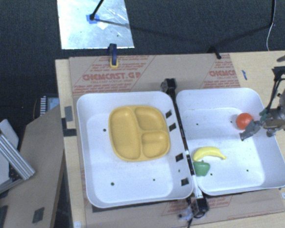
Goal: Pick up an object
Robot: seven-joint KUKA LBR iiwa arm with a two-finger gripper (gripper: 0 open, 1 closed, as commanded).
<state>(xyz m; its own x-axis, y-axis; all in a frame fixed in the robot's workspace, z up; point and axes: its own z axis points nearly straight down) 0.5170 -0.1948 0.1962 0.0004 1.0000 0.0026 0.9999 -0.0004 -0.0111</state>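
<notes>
Arm reaches in from 3 o'clock, low over the right bin [215, 98]. Gripper [250, 129] sits just at 6 o'clock of a small orange-red ball [243, 120], near the bin's 3 o'clock wall. One dark finger [247, 131] points toward 8 o'clock, its tip over bare white floor. The rest of the hand is a grey blur; I cannot tell how wide it stands, and I see nothing held in it.

Other candidates: yellow banana [209, 153] and a green piece [202, 168] touching its 7 o'clock end, both by the divider at the right bin's 7 o'clock corner. Left bin [94, 154] holds a yellow sectioned plate [138, 132], flat, centred.

Step in hand, as I judge it: closing on the ball. To do it well, the hand likely needs to shift toward 12 o'clock so the ball sits between the fingers, not beside them. A round thing will roll off if nudged by one finger first; come straight down, close slowly. The near wall leaves little room on the 3 o'clock side.

Hard to make out:
- second finger, lost in the wrist's blur;
- wrist and arm, cut off at the frame's edge;
- whether finger and ball touch or merely overlap from this slant;
- what the green piece is, partly tucked under the banana.
</notes>
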